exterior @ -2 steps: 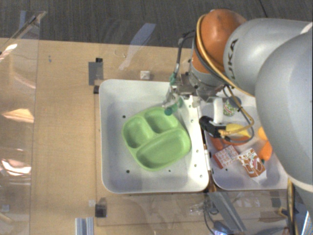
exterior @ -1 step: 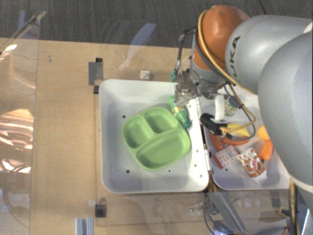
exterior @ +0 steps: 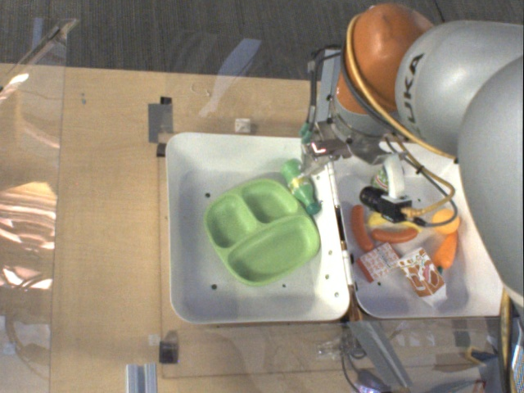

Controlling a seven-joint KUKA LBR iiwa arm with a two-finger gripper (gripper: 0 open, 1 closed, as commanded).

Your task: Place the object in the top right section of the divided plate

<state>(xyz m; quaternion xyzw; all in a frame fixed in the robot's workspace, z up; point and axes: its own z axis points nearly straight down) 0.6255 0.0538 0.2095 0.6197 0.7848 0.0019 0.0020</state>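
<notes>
A green divided plate [exterior: 260,232] lies tilted in the left white bin [exterior: 190,285]. It has two small sections toward the back and one large section toward the front. A small green object [exterior: 301,185] sits at the plate's back right rim, close to the wall between the bins. My gripper [exterior: 315,160] hangs directly over this object, reaching in from the right. Its tip meets the object's upper end, and the arm's body hides whether the object is gripped.
The right bin [exterior: 483,297] holds two red sausages [exterior: 361,227], an orange carrot [exterior: 445,252], a yellow piece [exterior: 444,217], a white bottle [exterior: 394,176] and two red-and-white packets [exterior: 422,273]. The arm's large grey and orange body covers the back right. A small white cube [exterior: 242,125] lies on the bench behind the left bin.
</notes>
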